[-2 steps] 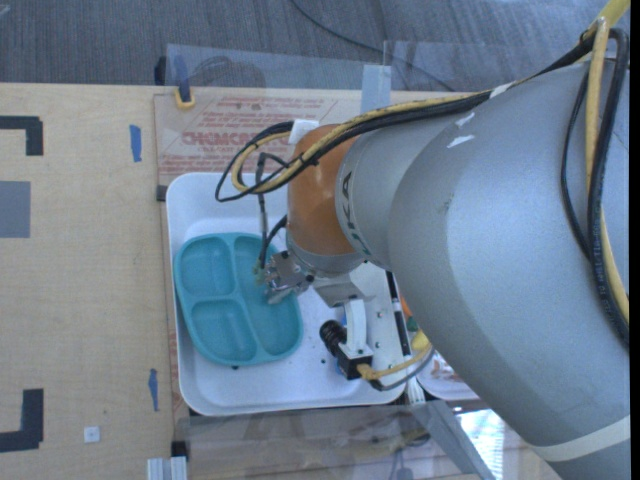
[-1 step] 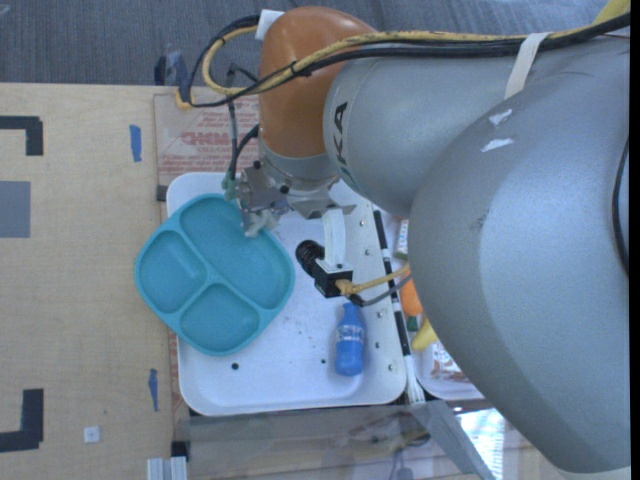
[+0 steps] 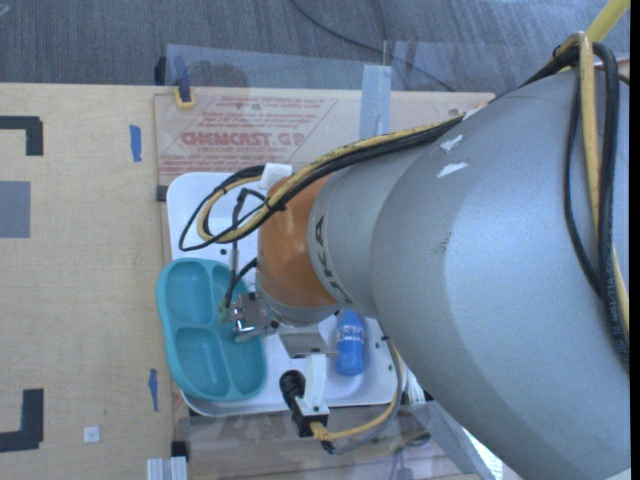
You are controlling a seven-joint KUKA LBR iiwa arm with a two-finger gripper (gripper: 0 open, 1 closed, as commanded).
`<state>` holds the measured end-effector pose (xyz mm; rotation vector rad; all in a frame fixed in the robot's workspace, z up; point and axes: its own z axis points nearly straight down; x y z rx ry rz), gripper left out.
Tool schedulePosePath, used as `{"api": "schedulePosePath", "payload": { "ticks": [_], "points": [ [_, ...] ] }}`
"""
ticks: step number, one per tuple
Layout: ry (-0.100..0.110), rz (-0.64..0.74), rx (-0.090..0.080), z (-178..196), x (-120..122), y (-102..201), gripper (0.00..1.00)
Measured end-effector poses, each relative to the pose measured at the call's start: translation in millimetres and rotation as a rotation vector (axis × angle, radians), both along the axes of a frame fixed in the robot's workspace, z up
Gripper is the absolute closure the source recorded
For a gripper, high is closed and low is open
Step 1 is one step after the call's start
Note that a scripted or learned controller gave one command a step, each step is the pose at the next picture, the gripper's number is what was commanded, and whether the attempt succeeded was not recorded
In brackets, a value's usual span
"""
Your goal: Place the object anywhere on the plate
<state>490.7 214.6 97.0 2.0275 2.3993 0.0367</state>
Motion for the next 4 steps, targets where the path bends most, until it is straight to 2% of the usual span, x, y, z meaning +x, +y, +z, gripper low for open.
{"api": "schedulePosePath", "payload": {
  "ticks": [1,2,3,4],
  "points": [
    [0.01,-0.486,0.001,12,-9,14,1.0],
    [0.018,-0.13,-0.018,90,-12,12,1.0],
    [0.012,-0.398,0.01,-4,-9,14,1.0],
    [0.02,-0.505,-0.01,57,107,15,1.0]
  ]
}}
